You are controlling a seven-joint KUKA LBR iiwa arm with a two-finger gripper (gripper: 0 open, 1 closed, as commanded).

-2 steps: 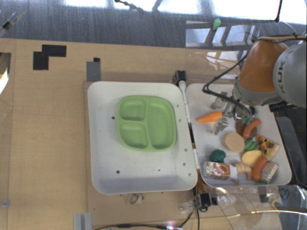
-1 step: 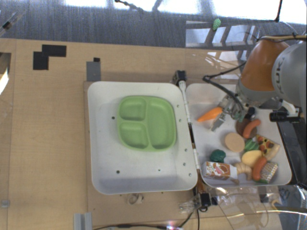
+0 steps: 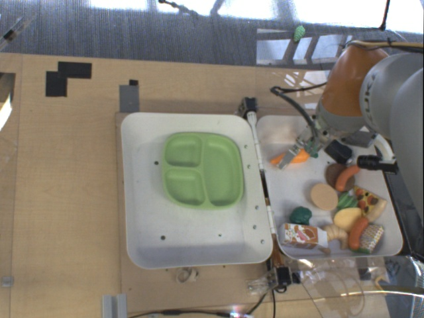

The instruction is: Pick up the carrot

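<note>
The carrot (image 3: 301, 156) is a small orange toy with a green top, in the far left part of the right white bin (image 3: 285, 194). My gripper (image 3: 289, 158) reaches down from the grey and orange arm on the right. A grey finger (image 3: 291, 156) crosses the carrot's middle, with orange showing on both sides of it. The gripper looks shut on the carrot, low over the bin floor.
Toy food crowds the right bin's near and right side: a tan disc (image 3: 324, 196), sausages (image 3: 346, 177), broccoli (image 3: 300, 214), a milk carton (image 3: 299, 236), a pizza slice (image 3: 370, 201). The left bin (image 3: 142, 197) holds a green divided plate (image 3: 201, 169).
</note>
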